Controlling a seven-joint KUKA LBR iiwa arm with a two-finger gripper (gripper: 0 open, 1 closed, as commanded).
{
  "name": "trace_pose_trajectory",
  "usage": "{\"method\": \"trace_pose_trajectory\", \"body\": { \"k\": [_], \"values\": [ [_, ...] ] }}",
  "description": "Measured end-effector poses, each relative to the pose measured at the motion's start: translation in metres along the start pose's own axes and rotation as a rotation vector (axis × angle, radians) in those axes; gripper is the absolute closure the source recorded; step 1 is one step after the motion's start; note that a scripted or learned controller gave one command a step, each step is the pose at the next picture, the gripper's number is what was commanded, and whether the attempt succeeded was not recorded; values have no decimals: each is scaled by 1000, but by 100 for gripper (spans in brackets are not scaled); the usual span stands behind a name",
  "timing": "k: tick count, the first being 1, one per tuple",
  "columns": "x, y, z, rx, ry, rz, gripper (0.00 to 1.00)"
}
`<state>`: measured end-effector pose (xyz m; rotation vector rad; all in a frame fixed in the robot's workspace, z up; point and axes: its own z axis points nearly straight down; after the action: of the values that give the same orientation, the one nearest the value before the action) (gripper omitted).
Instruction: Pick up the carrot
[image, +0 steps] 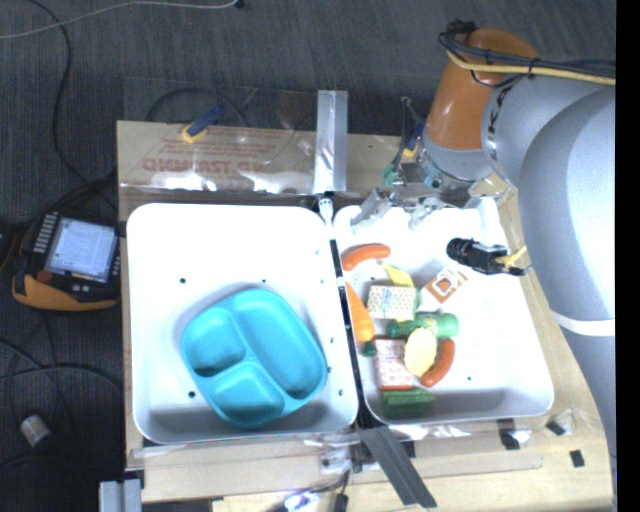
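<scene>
One carrot (359, 317) is what I'm after, and I see it in the right bin (500, 330), lying tight along that bin's left wall just beside the divider between the two bins. Its long axis runs roughly up and down the frame, tilted a little, with the orange body toward the top and the green end toward the bottom near a red-and-white block (392, 366). My hand (405, 205) hangs over the top edge of the same bin, well apart from the carrot; from there the carrot lies down the frame and to the left. I can't tell from this slant how far the hand is open, and I see nothing in it. Between hand and carrot sits an orange-red sausage (365, 254), and just right of the carrot a pale cracker-like block (390, 300) crowds its side, with more toy food clustered beyond. As I judge it, the coming move turns on two things: travelling down-left along the wall, and turning the wrist so the closing line crosses the carrot's short width, not its length. The wall on one side and the block on the other leave little room, so I'd expect a finger to land on plastic or a neighbour if the approach is off. The left bin (160, 240) holds a blue divided tray (255, 355), out of the way.
</scene>
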<state>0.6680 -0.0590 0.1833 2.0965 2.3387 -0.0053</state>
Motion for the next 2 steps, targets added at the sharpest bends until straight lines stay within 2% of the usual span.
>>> {"method": "trace_pose_trajectory", "body": {
  "k": [1,2],
  "values": [
    [16,-18,0,0,-1,-123,0],
    [15,-18,-9,1,-4,-123,100]
  ]
}}
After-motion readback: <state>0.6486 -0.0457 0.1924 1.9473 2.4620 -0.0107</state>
